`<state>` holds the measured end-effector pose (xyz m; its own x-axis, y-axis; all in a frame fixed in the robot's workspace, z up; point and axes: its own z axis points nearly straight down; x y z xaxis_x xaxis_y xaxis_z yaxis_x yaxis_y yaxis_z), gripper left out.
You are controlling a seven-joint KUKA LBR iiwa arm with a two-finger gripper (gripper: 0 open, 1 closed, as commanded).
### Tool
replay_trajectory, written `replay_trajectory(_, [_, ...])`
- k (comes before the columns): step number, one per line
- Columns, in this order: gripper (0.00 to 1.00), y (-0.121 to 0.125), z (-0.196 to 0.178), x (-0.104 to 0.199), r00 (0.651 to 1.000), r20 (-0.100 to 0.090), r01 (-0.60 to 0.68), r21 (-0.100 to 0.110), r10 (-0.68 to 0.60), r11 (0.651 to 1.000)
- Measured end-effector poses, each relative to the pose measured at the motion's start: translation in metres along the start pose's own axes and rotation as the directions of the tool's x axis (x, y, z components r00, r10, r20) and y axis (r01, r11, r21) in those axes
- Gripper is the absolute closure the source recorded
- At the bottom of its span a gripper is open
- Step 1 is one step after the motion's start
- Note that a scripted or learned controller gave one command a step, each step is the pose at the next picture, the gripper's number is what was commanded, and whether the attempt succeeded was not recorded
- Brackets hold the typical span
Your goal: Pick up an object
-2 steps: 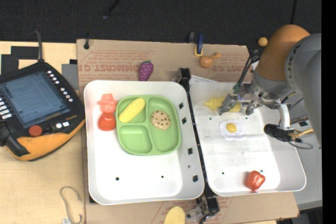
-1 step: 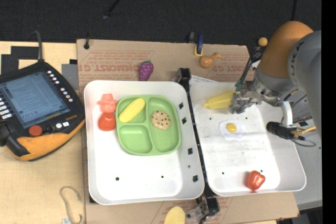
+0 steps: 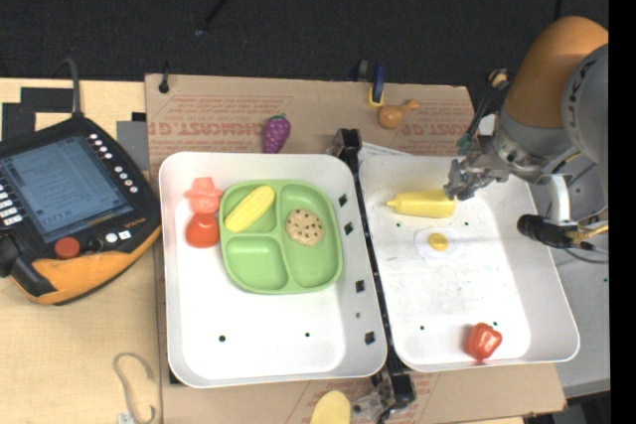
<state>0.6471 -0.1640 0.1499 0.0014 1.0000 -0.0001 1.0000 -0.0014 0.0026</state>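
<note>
Two white bins sit on a cardboard-covered bench. Over the right bin, the gripper hovers at a yellow bottle's end; its grip state cannot be told. Judged risk: closing off-centre could nudge the bottle away

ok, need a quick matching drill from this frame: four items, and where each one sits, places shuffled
Items:
1. corn cob
2. cookie
3. yellow bottle
4. red pepper

Places:
A. right bin, near front corner
B. green tray, upper left compartment
C. right bin, back part, just beside the tool
D. green tray, right compartment

Pairs: 1-B, 2-D, 3-C, 4-A
</note>
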Motion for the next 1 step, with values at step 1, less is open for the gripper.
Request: replay_trajectory(1, [1.00, -0.0083, -0.0480, -0.0037, 1.000, 0.001, -0.004, -0.001, 0.004, 1.000])
